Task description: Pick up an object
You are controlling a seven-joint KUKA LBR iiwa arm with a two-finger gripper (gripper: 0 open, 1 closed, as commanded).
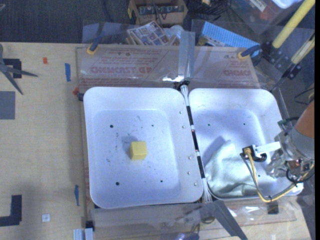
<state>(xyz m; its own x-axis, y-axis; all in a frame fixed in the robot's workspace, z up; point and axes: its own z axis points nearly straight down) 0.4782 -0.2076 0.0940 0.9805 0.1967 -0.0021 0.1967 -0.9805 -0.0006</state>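
A small yellow block lies near the middle of the left bin. A crumpled white cloth rests in the front part of the right bin. My gripper hangs low over the right bin's front right corner, just right of the cloth. It is far from the yellow block. A yellow cable loops from the wrist down along the bin's front edge. The arm's body hides the gripper's tip.
Clear plastic sheets stand behind both bins. A metal divider separates the bins. Clutter and a yellow pole sit at the back right. Bare wooden bench extends to the left.
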